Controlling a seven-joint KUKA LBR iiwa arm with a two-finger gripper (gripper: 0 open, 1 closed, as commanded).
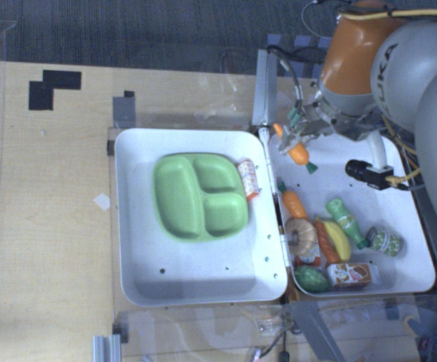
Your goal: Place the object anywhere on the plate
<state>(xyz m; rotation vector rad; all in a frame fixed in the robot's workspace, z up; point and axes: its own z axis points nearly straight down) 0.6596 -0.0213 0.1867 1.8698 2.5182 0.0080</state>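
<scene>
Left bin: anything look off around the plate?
Yes. A small red-and-white packet sits on the right rim of the green plate, half on the plate and half over the white bin floor, tilted rather than lying flat in a compartment. Over the right bin, the gripper has an orange carrot just below it.

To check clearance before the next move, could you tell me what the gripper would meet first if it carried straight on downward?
Probably the small carrot just beneath the gripper, then the right bin's floor, though depth is uncertain.
</scene>
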